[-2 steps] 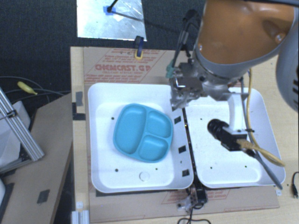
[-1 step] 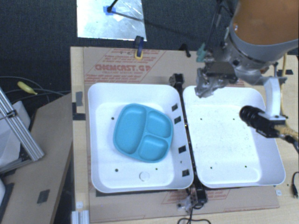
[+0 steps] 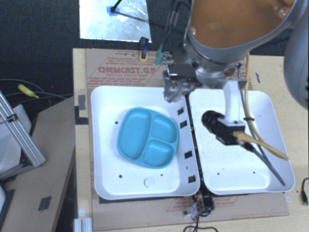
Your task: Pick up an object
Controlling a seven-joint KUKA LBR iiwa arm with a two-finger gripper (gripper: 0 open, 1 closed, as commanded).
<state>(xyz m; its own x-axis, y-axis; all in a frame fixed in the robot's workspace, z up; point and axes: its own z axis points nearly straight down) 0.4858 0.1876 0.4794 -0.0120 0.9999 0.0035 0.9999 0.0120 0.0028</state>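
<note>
From my remote station I note two shallow white bins side by side on the table. The left bin point(image 3: 108, 178) contains one item: a light blue divided tray point(image 3: 147, 137) with three compartments, lying flat, roughly at the centre of the bin floor and slightly towards the shared divider. Nothing touches it.

The right bin point(image 3: 241, 178) holds no loose object that I can identify; a black fitting with tan hoses and a dark rod, part of the arm's own hardware, hangs over its floor.

The arm point(image 3: 231, 23) enters from the right and covers the upper middle of the view, its orange band prominent. The gripper point(image 3: 174, 92) sits at the far rim, above the divider between the two bins, well apart from the tray. I cannot tell whether it is open or closed, and I see nothing held in it.
</note>
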